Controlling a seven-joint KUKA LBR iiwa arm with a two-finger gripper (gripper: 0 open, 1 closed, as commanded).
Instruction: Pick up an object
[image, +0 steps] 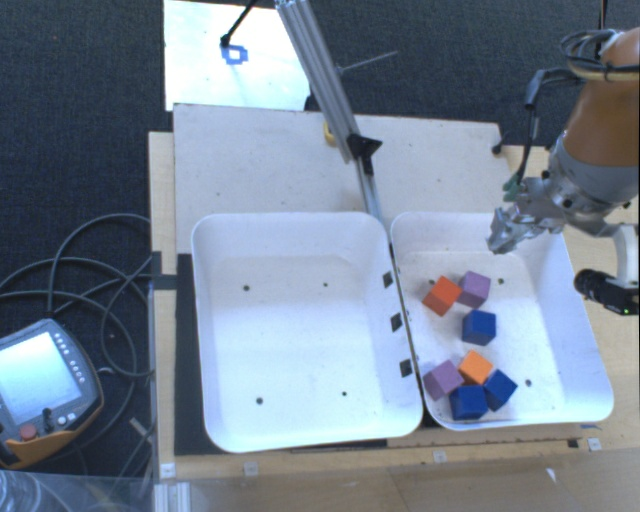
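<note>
Here, orange cube turned diamond-wise, unheld

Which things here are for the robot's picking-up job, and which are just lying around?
For the job:
gripper
orange cubes
purple cubes
blue cubes
right bin

Just lying about:
left bin
control pendant
cables
metal pole
</note>
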